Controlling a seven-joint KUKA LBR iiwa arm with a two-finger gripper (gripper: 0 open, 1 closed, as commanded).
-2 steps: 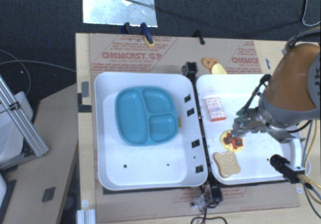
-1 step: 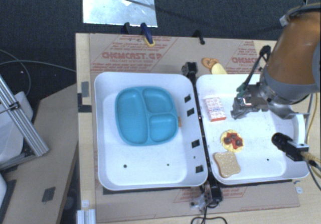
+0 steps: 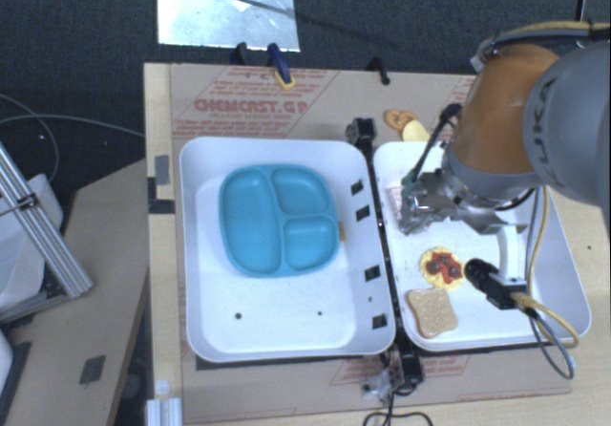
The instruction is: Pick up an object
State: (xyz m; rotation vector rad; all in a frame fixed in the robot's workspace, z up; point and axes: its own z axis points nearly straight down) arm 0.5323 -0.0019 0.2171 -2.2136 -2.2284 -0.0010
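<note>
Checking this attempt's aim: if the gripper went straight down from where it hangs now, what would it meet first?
Probably the bare floor of the right bin. The gripper hangs near its left wall, above the pizza slice, though depth is unclear.

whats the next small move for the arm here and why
Probably a short straight descent. The gripper hangs over the right bin near its left wall, above a pinkish item that it partly hides. The toast and the small pizza lie nearer the camera, untouched.
</note>
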